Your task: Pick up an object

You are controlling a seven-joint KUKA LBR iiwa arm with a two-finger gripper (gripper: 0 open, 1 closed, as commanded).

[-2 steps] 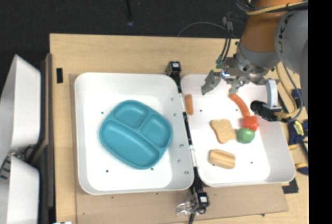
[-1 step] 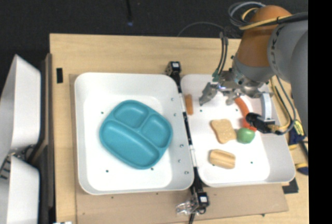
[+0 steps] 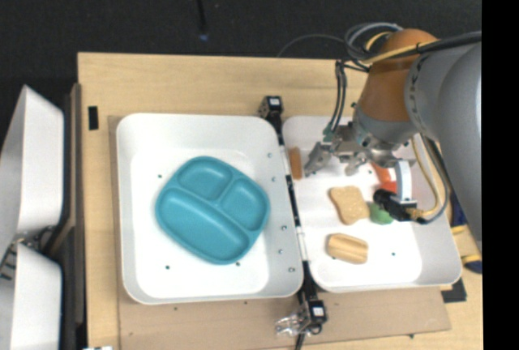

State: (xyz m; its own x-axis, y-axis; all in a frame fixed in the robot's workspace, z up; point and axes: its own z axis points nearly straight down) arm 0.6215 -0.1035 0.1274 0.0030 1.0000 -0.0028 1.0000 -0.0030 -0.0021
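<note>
You're looking at a robotics lab: a plywood bench [image 3: 203,73] on dark floor carries two shallow white bins [image 3: 134,178] clamped side by side, with a cabled grey arm [image 3: 446,89] over toy food pieces [image 3: 349,204] and a teal plate [image 3: 212,209].

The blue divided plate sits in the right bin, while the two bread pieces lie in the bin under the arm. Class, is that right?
Not quite. The blue divided plate sits in the left bin, not the right one, as the camera view shows. The rest holds: the two bread pieces lie in the right bin, under the arm.
</note>
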